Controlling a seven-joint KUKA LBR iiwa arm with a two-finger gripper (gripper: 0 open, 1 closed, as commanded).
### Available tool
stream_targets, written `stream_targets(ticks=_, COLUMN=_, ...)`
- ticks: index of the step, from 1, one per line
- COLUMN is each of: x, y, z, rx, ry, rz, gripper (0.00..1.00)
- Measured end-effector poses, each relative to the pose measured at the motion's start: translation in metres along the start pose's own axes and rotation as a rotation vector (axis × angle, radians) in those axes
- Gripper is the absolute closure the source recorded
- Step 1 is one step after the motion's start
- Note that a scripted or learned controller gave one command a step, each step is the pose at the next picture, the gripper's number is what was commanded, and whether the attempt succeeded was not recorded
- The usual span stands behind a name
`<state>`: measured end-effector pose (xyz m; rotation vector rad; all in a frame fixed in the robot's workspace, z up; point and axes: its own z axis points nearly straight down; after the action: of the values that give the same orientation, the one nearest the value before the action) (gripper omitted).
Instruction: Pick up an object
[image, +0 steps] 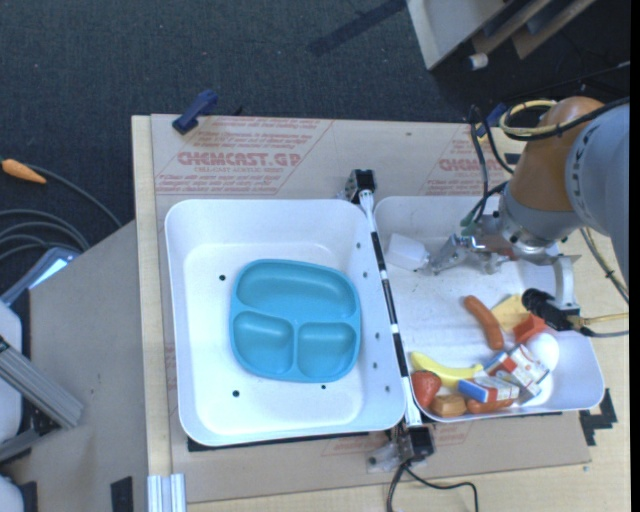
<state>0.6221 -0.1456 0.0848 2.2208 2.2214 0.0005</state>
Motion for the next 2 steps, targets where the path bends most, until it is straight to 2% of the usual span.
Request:
stream_targets(ticks=1, x=0.0101, y=-0.0611, z=0.0005, rx=0.003, ry=0.001, rz=0.001, gripper=0.0)
stream_targets(ticks=2, x=0.01, y=-0.0608, z=-0.0094, rx=0.001, ry=0.001, rz=0.001, gripper=1.0)
